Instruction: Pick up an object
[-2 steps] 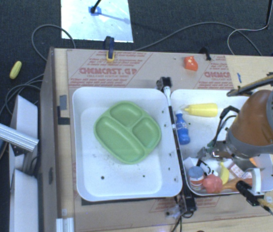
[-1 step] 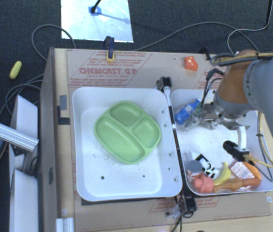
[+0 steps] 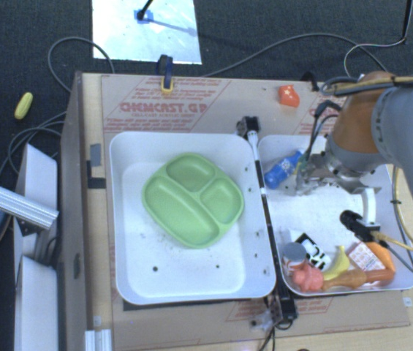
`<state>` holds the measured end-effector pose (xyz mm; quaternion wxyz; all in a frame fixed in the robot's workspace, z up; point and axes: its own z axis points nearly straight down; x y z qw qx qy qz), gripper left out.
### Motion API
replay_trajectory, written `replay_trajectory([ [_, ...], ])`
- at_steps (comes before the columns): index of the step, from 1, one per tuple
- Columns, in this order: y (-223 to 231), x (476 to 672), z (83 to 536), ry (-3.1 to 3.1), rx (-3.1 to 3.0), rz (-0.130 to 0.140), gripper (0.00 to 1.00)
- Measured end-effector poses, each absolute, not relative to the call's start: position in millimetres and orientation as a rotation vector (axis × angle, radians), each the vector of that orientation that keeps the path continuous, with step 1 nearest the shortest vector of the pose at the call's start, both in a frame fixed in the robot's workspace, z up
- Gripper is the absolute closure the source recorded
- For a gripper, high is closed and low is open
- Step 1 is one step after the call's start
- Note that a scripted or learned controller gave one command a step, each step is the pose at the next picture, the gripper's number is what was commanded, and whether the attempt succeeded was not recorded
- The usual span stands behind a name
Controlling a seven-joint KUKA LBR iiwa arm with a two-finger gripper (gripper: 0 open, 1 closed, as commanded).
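My gripper (image 3: 305,181) is low in the right bin (image 3: 403,282), near that bin's far left corner. A blue bottle (image 3: 282,169) lies just left of it, against the bin's left wall, close to the gripper or touching it. Along the near edge of the same bin lies a heap: a pink toy (image 3: 307,276), a black-and-white toy (image 3: 311,251), a grey disc (image 3: 292,251), a yellow banana (image 3: 338,261), an orange carrot (image 3: 360,277) and a red-and-white packet (image 3: 367,256). The arm's grey and orange wrist covers the bin's far right part.
The left bin (image 3: 129,269) holds a green divided plate (image 3: 193,199) at its middle. A small orange object (image 3: 288,96) sits on the bench behind the right bin. A black clamp (image 3: 248,127) stands at the far end of the wall between the bins.
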<state>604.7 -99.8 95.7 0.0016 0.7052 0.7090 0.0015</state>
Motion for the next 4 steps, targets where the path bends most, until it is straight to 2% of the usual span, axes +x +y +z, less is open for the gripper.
replay_trajectory([
  [1, -126.3, 568.6, 134.6, 2.222, 2.218, 0.001, 1.0],
  [2, -148.1, 561.6, 140.7, 2.221, 2.219, 0.001, 1.0],
  [3, -153.4, 497.2, 84.5, 2.222, 2.22, 0.001, 1.0],
  [4, -163.7, 487.3, 129.4, 2.22, 2.219, 0.002, 1.0],
])
